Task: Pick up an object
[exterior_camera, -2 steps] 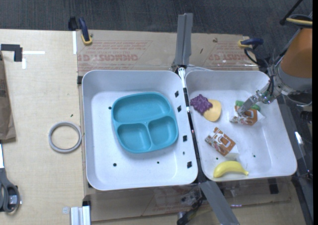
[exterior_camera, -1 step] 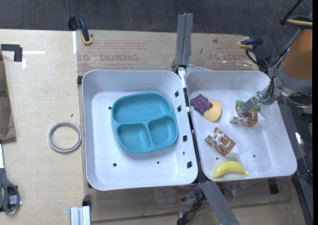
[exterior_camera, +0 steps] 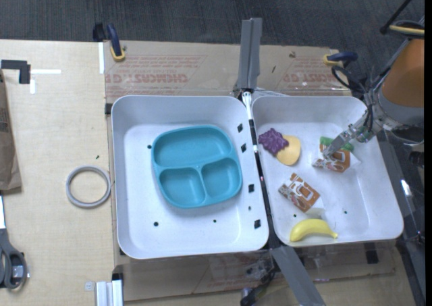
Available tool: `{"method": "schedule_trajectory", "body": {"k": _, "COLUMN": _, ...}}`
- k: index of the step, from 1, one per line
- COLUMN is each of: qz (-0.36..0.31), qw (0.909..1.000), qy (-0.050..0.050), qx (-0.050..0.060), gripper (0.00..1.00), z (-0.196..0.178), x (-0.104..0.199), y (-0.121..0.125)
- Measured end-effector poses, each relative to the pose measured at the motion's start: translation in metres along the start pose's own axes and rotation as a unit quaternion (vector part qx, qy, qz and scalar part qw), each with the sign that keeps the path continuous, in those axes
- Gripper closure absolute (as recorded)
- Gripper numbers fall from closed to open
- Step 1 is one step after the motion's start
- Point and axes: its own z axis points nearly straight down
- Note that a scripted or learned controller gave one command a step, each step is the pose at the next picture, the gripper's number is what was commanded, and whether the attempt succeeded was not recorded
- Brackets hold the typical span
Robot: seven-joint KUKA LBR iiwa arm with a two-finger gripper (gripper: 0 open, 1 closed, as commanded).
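Banana (exterior_camera: 313, 231) lengthwise left-right, tip right.

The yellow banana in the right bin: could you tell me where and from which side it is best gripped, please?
Probably across the middle of the banana, coming straight down from above. It lies flat and apart from the other items, and its narrow curved body gives two opposing sides there.

A small orange and white packet (exterior_camera: 335, 161) with a green bit lies tilted in the right bin (exterior_camera: 378, 210), far right side.
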Motion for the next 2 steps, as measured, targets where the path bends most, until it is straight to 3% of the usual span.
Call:
{"method": "schedule_trajectory", "body": {"k": 1, "qz": 0.018, "qw": 0.9998, "qy": 0.001, "qx": 0.0, "gripper": 0.0, "z": 0.0001, "x": 0.0011, "y": -0.0041}}
{"method": "schedule_trajectory", "body": {"k": 2, "qz": 0.175, "qw": 0.9845, "qy": 0.004, "qx": 0.002, "gripper": 0.0, "z": 0.0008, "x": 0.0075, "y": -0.0102}}
